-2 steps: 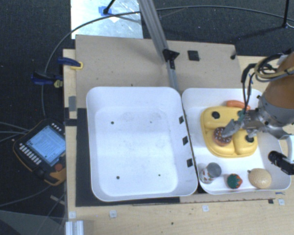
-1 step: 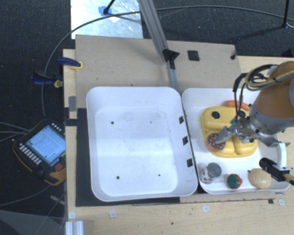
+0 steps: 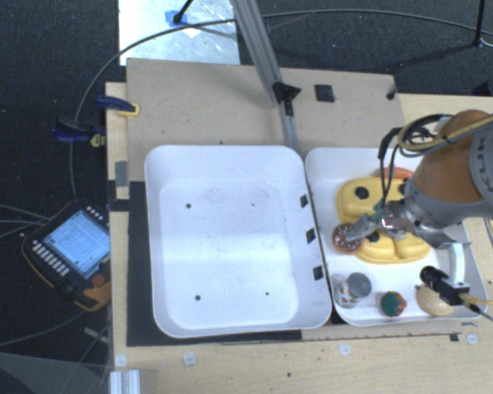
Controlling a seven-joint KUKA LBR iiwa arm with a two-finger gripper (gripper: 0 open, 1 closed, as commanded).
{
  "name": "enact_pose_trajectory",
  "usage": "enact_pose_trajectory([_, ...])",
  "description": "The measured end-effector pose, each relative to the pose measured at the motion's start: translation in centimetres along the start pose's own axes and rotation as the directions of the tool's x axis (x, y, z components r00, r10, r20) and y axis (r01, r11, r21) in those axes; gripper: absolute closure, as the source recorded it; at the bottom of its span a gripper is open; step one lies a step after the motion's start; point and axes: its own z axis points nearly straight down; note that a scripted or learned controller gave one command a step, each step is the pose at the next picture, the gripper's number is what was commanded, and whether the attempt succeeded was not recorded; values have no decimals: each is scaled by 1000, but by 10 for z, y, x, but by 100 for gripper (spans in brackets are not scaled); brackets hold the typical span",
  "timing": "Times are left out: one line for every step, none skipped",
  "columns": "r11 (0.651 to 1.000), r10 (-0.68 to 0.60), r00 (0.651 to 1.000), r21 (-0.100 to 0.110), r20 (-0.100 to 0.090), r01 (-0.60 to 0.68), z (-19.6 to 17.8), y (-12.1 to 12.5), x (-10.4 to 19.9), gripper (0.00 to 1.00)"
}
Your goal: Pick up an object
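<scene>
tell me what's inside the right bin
The right bin holds a yellow toy partly covered by the arm, a brown round piece, a grey object, a green ball and a tan object.

Two shallow white bins sit side by side on the surface: the left bin [image 3: 230, 236] and the right bin [image 3: 329, 171]. In the right bin lie five loose things: one large yellow toy [image 3: 370, 220], one small reddish-brown round piece [image 3: 343, 236], one small grey-topped piece [image 3: 353, 288], one green and red ball [image 3: 393, 303] and one pale, egg-like piece [image 3: 434, 300]. One handheld control pendant [image 3: 70, 249] with a lit screen lies left of the bins.
</scene>
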Motion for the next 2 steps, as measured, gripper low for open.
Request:
enact_pose_trajectory([1000, -3, 1000, -6, -7, 3, -14, 4, 3, 100])
enact_pose_trajectory([1000, 8, 1000, 7, 15, -8, -62, -1, 0, 100])
